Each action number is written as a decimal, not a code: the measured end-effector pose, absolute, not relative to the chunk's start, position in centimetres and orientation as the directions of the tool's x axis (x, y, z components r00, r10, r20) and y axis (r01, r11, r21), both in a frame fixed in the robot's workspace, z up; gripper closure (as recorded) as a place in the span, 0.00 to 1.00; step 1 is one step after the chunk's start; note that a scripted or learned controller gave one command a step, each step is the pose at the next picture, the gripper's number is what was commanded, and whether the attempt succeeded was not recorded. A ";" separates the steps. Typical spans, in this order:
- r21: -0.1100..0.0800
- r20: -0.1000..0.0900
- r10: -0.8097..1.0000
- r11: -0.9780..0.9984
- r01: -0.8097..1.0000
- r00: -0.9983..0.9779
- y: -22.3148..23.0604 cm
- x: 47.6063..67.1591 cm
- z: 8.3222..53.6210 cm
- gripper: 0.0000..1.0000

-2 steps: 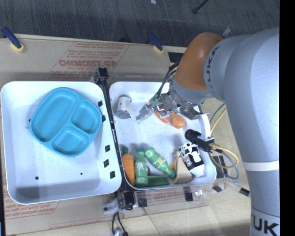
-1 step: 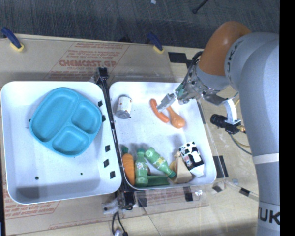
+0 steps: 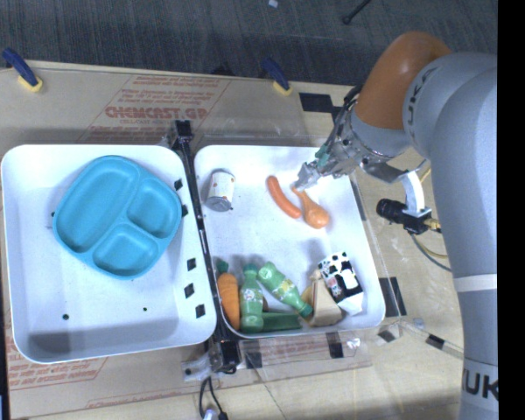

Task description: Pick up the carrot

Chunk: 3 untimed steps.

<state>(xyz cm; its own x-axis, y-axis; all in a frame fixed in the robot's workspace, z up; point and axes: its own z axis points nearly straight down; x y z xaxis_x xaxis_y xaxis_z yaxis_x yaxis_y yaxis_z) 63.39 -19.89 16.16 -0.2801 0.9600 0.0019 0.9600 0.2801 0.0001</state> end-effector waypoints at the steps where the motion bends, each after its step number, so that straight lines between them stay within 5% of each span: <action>1: -0.001 0.002 0.960 0.281 0.960 -0.281 -19.8 63.4 16.1 0.00; 2: 0.001 0.000 0.972 0.236 0.972 -0.236 -20.7 65.9 17.1 0.00; 3: -0.004 0.004 0.915 0.404 0.915 -0.404 -19.2 59.3 14.3 0.00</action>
<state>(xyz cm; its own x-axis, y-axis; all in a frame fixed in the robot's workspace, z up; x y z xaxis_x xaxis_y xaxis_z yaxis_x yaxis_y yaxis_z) 59.30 -19.25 14.32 -0.4040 0.9148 0.0044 0.9148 0.4040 -0.0045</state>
